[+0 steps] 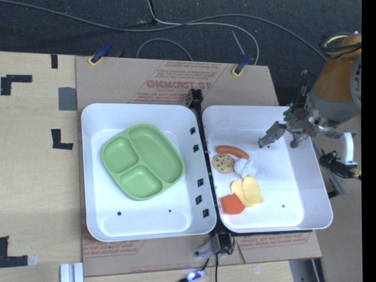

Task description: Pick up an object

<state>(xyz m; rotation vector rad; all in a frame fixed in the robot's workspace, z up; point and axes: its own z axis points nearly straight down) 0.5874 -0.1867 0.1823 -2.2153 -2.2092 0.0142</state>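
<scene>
Small food toys lie in the left half of the right bin [305,204]: an orange sausage [231,151], a brown cookie [223,164], a white lump [245,168], two yellow pieces [247,191] and a red-orange piece [232,204]. My gripper [278,142] hangs over the upper right part of that bin, to the right of and a little above the sausage. Its fingers are spread open with nothing between them. It is clear of all the toys.
The left bin [94,204] holds a green divided plate [142,161]. A black hinge strip [202,169] runs between the two bins. The arm's grey body and orange band [336,78] reach in over the right bin's far right corner.
</scene>
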